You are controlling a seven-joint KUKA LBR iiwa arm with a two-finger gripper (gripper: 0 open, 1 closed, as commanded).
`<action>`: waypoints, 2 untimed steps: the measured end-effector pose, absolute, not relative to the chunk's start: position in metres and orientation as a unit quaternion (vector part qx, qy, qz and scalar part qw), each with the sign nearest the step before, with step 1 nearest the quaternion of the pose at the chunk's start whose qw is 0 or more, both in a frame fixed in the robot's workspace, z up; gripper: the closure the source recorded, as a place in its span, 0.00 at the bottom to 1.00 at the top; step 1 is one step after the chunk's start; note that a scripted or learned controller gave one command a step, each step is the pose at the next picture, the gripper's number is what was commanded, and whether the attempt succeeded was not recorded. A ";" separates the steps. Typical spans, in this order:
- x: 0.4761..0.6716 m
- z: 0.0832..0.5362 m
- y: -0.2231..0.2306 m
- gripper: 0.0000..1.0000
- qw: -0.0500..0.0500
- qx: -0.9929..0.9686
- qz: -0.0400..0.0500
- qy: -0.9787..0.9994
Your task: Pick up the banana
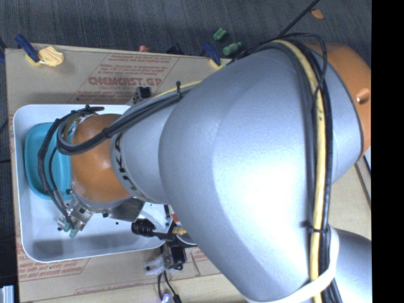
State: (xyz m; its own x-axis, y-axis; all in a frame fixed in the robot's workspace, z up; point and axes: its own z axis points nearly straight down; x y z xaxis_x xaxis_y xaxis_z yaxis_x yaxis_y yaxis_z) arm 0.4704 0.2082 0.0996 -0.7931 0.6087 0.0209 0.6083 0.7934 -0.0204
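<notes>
The arm (252, 169) is clad in smooth, rounded silver-grey shells. An orange band (95, 160) rings it above the wrist, and a second orange section (350, 74) shows on the far joint. Black and yellow cables (319, 144) run along its casing, looping by the wrist. Dark lettering (124, 169) marks the grey shell beside the band.

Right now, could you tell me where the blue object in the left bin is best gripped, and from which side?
Probably the curved left edge of the blue object, taken from above. It sits close to the left wall of the white bin, leaving little room sideways, and the arm covers its right part, so its full shape is unclear.
</notes>
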 end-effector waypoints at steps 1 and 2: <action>0.470 0.109 0.209 1.00 0.014 -0.319 0.007 -0.948; 0.471 0.119 0.209 1.00 0.015 -0.318 0.008 -0.948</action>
